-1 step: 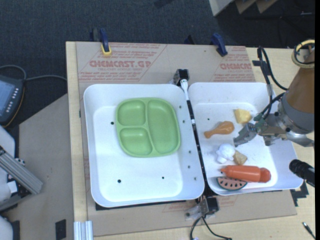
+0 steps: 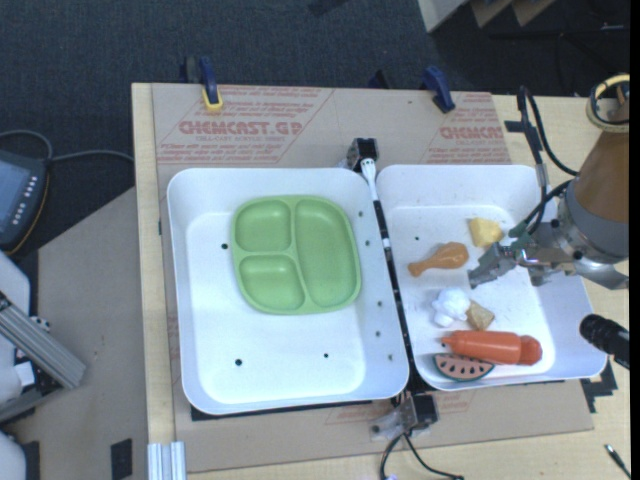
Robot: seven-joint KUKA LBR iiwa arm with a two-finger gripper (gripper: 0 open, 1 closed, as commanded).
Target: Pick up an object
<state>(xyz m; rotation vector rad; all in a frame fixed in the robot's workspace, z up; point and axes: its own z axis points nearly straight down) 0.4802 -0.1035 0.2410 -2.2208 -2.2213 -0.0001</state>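
Watermelon slice [image 2: 465, 369] sits at the near rim of the right bin [image 2: 425, 190], touching the front wall, with a red-orange carrot-like piece [image 2: 492, 347] just behind it.

End effector [image 2: 487, 268] reaches in from the right, low over the right bin's middle. Fingers look dark and blurred; cannot tell if released or clenched, and nothing is visibly between them.

Nearest it: chicken drumstick [image 2: 440, 259] just to its left, yellow chunk [image 2: 485, 232] just behind. White lump [image 2: 450, 306] and tan wedge [image 2: 480, 317] lie touching each other, between the end effector and the carrot piece.

Count: 6 toy foods in the right bin, 1 each.

Left bin [image 2: 190, 268]: 1 green divided plate [image 2: 296, 254], three compartments.

2 white bins side by side on the desk [image 2: 155, 148], 2 blue clamps [image 2: 209, 76] at the far edge.

Writing: "CHEMCAST" printed in red on the desk sheet, seen twice, second partly cut off.
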